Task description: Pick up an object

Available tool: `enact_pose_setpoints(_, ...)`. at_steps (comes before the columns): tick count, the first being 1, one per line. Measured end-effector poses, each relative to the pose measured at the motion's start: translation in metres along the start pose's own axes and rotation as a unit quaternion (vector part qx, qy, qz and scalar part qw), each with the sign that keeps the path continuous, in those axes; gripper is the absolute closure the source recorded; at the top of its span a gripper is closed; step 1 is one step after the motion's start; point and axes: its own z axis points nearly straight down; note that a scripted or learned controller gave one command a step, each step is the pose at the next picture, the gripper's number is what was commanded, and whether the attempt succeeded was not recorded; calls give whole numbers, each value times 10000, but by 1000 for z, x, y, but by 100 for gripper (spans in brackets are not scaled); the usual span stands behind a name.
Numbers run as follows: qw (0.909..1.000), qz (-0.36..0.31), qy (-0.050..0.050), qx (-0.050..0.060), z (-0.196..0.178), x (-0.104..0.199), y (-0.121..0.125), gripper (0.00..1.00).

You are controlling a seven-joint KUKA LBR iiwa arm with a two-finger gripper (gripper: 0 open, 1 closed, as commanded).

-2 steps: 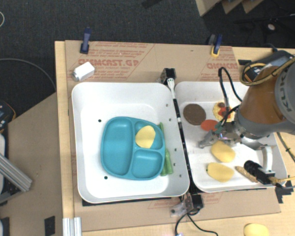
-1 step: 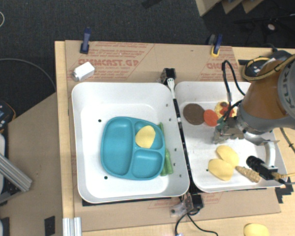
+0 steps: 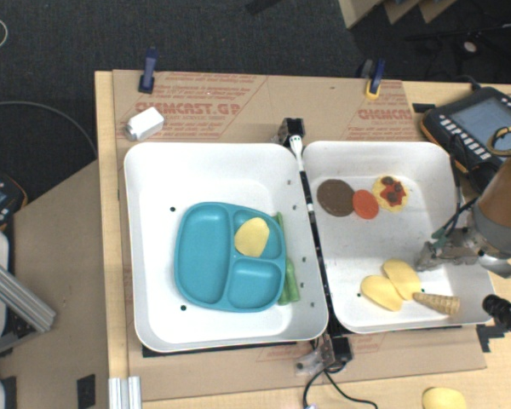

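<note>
Gripper (image 3: 429, 256) low in right bin (image 3: 358, 158), near its right wall; can't tell whether it is apart or together. Closest target: pale yellow pieces (image 3: 390, 284) with cone (image 3: 435, 302), just left and nearer. Cone's long axis runs left-right. Brown disc (image 3: 335, 197) farther off.

Light falls bright and even from above; the two shallow white plastic bins (image 3: 153, 228) glare close to washed out. Shadows stay soft and short beneath the teal divided tray (image 3: 206, 258). Dark carpet (image 3: 153, 15) goes dim at top. Slight softness throughout, grainy edges.
</note>
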Motion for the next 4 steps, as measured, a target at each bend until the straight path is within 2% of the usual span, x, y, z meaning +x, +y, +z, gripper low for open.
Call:
enact_pose_setpoints(2,10000,-31,9,-4,0,-10,-16,100)
enact_pose_setpoints(3,9999,-48,-47,-119,-319,-11,13,100)
enact_pose_setpoints(4,9999,-56,-43,-122,-461,7,38,100)
